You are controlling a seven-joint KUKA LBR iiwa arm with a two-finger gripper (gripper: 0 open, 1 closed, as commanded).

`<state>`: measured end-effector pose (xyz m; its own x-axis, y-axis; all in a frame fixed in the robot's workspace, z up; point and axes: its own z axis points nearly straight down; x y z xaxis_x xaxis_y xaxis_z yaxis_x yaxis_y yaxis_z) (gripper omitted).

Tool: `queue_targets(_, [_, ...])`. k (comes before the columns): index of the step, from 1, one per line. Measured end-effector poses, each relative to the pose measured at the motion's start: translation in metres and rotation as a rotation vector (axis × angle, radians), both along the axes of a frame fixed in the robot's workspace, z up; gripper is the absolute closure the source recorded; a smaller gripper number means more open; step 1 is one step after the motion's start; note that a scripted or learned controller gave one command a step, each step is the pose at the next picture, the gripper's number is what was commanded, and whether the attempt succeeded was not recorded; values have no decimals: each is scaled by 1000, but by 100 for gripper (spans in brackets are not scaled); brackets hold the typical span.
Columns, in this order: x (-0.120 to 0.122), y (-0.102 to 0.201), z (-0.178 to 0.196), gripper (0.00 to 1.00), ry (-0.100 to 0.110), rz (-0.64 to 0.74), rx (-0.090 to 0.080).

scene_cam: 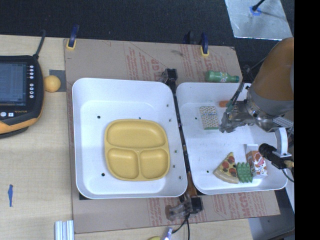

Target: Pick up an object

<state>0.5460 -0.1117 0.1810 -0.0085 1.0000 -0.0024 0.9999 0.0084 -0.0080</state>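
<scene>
**A:** Nearest us, at the front of the right bin, there's that little cluster: the pizza slice, the green block touching it, and the red-and-white carton just beside that. None of it looks lifted.

**B:** So nothing's been picked up?

**A:** Not that I can see. Everything lies flat on the bin floor. The whole task is left, I'd say: choose a thing, close on it, raise it.

**B:** And the left bin?

**A:** It has the yellow divided tray sitting in the middle, well apart from the arm.

**B:** Where's the gripper itself?

**A:** Further back in the right bin, reaching in from the right, low over the floor. Its tips are just beside the small patterned packet, at that packet's right edge. That's my guess for the target.

**B:** Open or closed?

**A:** Honestly, I cannot tell; it's a dark tangle from here. Nothing shows between the tips, so I wouldn't call it a hold.

**B:** Which way does the packet lie?

**A:** Flat, long axis running front to back of the bin, nearly parallel to the divider between the bins.

**B:** Anything beyond?

**A:** An orange bit behind the packet, and past the bin's rim a green bottle on its side on the cardboard.
</scene>
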Motion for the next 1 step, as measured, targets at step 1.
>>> queue_targets(1, [-6, -3, 49, 100, -6, -7, 3])
